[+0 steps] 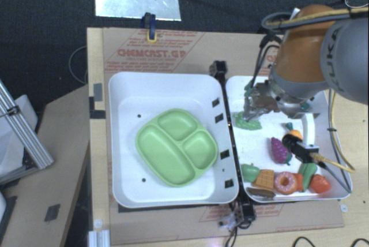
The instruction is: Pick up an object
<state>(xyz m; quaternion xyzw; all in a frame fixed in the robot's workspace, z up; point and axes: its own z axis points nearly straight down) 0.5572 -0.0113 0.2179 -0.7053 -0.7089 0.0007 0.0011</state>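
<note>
Right bin [237, 142] near end crowded with toy food [285, 181]; middle floor bare; arm [314, 49] overhangs far end.

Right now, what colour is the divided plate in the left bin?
Light green plate, camera view.

I see the green three-compartment plastic plate [176, 148] lying in the left white bin [124, 124], frame centre. The right white bin [242, 145] holds toy foods [285, 173] clustered along its lower right edge.

End effector [252, 112] over green toy [248, 123] (right bin [239, 142]) — touching.
</note>
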